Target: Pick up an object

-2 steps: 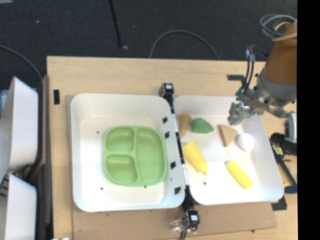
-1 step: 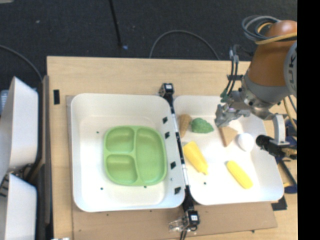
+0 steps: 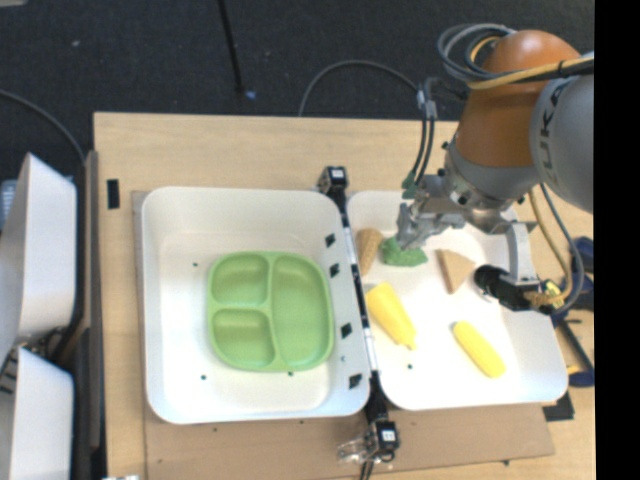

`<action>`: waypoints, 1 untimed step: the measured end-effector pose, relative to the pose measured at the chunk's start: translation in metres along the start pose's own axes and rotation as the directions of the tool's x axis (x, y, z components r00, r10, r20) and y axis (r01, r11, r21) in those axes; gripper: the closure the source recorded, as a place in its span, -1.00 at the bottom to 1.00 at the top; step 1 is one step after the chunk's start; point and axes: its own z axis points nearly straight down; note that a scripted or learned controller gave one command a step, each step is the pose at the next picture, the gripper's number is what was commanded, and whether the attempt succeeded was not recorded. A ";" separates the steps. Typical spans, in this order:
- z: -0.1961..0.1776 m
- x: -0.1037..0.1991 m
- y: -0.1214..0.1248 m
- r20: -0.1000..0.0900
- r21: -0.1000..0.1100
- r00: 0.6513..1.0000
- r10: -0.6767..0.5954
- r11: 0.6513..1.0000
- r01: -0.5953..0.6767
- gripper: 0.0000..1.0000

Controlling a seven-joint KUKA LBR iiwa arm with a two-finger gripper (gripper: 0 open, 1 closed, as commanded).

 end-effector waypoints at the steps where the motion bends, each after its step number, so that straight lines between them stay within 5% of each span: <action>1: 0.015 0.048 0.001 0.001 0.003 1.000 0.002 1.000 -0.002 1.00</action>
